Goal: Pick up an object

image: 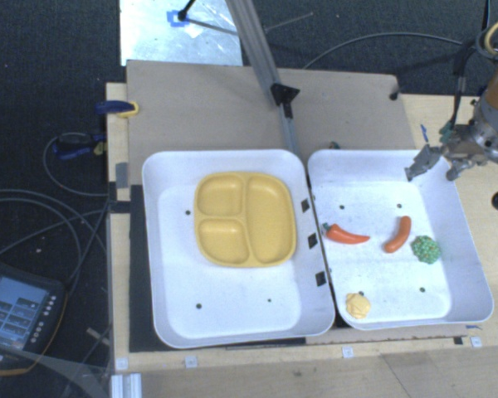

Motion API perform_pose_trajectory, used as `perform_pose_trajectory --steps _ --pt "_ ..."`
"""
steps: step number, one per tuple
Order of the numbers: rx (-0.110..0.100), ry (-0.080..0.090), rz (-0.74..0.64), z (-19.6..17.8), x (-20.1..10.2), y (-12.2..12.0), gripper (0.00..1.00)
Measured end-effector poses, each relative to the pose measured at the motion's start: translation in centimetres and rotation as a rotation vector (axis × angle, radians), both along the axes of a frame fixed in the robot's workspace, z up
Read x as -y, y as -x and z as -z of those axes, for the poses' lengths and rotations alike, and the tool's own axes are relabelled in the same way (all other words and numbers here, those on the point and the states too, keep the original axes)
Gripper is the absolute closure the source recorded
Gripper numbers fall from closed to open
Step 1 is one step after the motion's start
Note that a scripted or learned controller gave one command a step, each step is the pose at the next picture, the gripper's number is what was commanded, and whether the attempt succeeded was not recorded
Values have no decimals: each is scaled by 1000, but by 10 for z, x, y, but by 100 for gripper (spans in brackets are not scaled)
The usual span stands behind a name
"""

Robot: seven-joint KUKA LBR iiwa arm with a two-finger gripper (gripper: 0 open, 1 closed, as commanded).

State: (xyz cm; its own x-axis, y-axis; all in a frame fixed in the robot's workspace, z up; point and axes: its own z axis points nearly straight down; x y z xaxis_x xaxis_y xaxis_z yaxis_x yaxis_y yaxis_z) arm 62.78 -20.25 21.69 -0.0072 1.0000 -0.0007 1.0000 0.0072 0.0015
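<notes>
Grey jaws sit at the right bin's (473, 264) far right corner, above the rim, spread wide with nothing between them; gripper (438, 162) is clear of every object. Candidates, all in the right bin: orange sausage (397, 234) closest, green broccoli-like piece (426, 249) just beside it, red-orange chilli pepper (346, 235) toward the middle divider, yellow lumpy item (358, 306) at the near left corner. Probably still in the approach step. Best bet is the chilli: open floor all around, so line the jaws across its short axis and descend straight. Sausage and broccoli are close together, risk of nudging one. Yellow item hugs the rim, poor finger clearance. Left bin (174, 305) holds a yellow divided tray (244, 219), well apart.
</notes>
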Motion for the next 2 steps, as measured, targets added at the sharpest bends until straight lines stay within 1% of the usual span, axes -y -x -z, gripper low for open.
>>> perform_pose_trajectory --steps 1,2 --pt "0 1 0 0 0 0 0" --pt "-4 0 -1 51 3 -10 0"
